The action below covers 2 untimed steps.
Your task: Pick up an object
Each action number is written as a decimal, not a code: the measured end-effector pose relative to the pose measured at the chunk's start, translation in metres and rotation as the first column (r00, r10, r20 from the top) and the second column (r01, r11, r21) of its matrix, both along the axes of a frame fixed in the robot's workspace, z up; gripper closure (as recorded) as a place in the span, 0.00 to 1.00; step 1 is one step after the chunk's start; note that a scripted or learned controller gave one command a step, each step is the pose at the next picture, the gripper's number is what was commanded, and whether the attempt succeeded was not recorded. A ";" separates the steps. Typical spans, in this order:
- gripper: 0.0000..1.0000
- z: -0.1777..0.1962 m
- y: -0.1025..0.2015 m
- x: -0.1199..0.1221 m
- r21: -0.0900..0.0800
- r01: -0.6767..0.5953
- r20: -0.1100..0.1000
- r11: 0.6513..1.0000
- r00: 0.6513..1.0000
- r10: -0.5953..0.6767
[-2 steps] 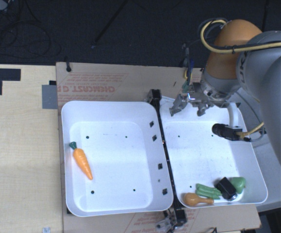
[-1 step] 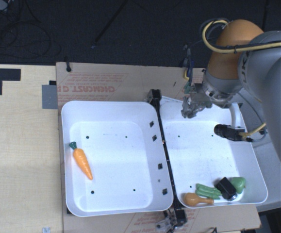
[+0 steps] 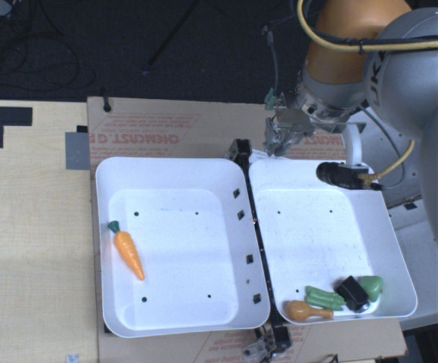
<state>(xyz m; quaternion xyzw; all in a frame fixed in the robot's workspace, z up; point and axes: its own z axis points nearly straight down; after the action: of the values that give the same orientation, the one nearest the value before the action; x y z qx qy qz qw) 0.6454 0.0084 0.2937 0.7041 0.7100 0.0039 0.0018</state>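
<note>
Camera view: gripper (image 3: 278, 144) above right bin (image 3: 400, 255) far edge, state undeterminable; carrot (image 3: 129, 253) in left bin (image 3: 105, 203); nothing picked yet.

A grey arm (image 3: 408, 59) is seen, banded orange (image 3: 351, 32), with yellow cable (image 3: 309, 21) looped past it.

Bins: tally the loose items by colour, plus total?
Orange: 2, the carrot in the left bin and an orange piece in the right bin
Green: 2, and
Black: 1
Total: 5
</note>
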 end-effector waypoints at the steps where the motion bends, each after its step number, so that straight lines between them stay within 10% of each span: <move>1: 1.00 0.109 -0.039 -0.030 -0.004 0.011 0.001 1.000 1.000 -0.011; 2: 1.00 0.077 0.031 -0.035 -0.002 0.003 -0.013 1.000 1.000 -0.003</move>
<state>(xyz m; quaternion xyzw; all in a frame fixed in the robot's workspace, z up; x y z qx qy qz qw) 0.6105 0.0394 0.3706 0.7053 0.7089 -0.0016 -0.0021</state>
